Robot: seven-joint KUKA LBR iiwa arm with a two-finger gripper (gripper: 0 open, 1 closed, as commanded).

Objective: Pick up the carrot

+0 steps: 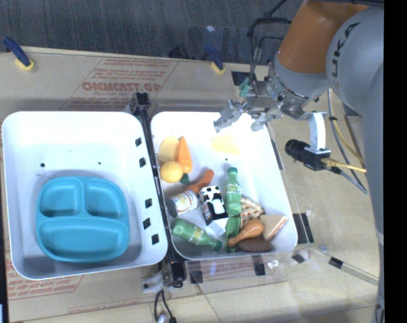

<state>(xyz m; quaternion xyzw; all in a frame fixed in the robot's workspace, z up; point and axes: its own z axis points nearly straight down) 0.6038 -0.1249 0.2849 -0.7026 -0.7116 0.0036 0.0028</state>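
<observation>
An orange carrot [202,179] with a green stub at its left end lies slanted in the middle of the right bin [274,180]. A second orange carrot-like piece [183,153] stands just above it, beside two yellow fruits. My gripper [242,120] hangs over the bin's far edge, up and to the right of the carrot and well apart from it. Its fingers [225,120] are spread open with nothing between them.
Around the carrot lie yellow fruits [171,172], a can [184,202], a cow-patterned carton [213,202], two green bottles [233,192], a drumstick [247,231] and a pale yellow piece [225,145]. The left bin [28,133] holds a blue divided plate [83,217].
</observation>
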